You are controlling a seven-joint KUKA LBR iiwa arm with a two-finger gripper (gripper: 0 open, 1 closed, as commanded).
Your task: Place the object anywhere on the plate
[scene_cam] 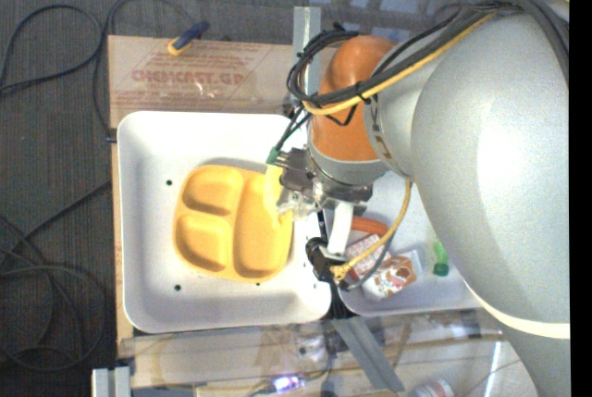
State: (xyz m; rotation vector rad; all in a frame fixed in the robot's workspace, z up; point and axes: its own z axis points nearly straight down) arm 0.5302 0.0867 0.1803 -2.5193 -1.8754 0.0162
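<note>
- The plate [227, 221] is a yellow-orange tray of smooth, matte plastic with rounded corners, moulded into three compartments: two small ones stacked on its left and one long one down its right.
- It lies flat in the left bin [148, 298], a shallow white bin with rounded corners and a few small dark holes in its floor.
- The arm [481, 155] comes in from the right as a large, smooth grey shell, with a glossy orange band [351, 99] above the wrist and black and yellow cables looped over it.
- The gripper [298, 196] hangs over the plate's right edge, where the two bins meet; whether its jaws are open or closed cannot be told, as the wrist hides them.
- In the right bin [421, 298] lie small objects: a red-orange piece [370, 226], a crinkled red and white packet [393, 275] and a small green item [439, 261], all partly behind the arm and cables.
- These lie below and to the right of the gripper, near it but apart from the plate.
- Which of them is the task's object cannot be told.
- Behind the bins, a flat brown cardboard sheet [194, 80] with faded red print lies on the bench, with a small blue and yellow thing [188, 36] at its top edge.
</note>
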